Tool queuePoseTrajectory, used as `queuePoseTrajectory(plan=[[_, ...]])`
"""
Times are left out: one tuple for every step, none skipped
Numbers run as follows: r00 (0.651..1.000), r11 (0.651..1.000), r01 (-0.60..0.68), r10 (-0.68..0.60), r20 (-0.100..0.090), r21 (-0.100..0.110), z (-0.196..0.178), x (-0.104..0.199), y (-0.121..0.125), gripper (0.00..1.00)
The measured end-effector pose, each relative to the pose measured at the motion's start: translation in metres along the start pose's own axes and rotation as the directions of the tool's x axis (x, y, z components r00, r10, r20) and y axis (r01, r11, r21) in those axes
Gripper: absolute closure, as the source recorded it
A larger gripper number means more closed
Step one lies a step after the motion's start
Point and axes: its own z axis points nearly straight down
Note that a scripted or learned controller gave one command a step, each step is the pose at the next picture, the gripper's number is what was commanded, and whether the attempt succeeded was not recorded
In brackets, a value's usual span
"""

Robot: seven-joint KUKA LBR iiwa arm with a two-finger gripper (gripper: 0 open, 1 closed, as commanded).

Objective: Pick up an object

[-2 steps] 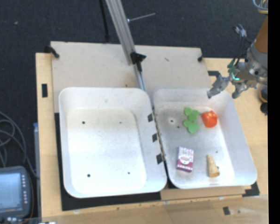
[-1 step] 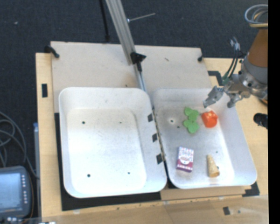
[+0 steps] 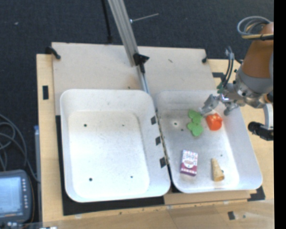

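Bench [image 3: 105,66] w/ bins [image 3: 109,142] — dark carpet [image 3: 47,13].

two white bins [image 3: 109,142], one green toy [image 3: 195,123], one orange toy [image 3: 214,122], one box [image 3: 189,162], one cone [image 3: 217,170].

Two white bins are seen side by side on the desk [image 3: 46,128]. In the right bin [image 3: 243,142], a green piece [image 3: 195,123], an orange-red object [image 3: 214,122], a small printed box [image 3: 189,162] and a tan cone-ish thing [image 3: 217,170] are scattered around. The tool [image 3: 218,105] is parked right above the orange-red object, fingers spread, nothing gripped. Only dark specks are seen in the left bin [image 3: 107,142]. A small screen [image 3: 7,197] is spotted bottom left.
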Motion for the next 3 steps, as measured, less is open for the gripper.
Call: queuePoseTrajectory(plan=[[1.000, 1.000, -0.003, 0.003, 0.000, 0.000, 0.045, -0.006, -0.006, 0.00], [1.000, 1.000, -0.005, 0.005, 0.001, -0.009, 0.030, -0.007, -0.004, 1.00], [1.000, 1.000, -0.001, 0.001, 0.001, -0.012, -0.033, -0.011, 0.004, 1.00]])
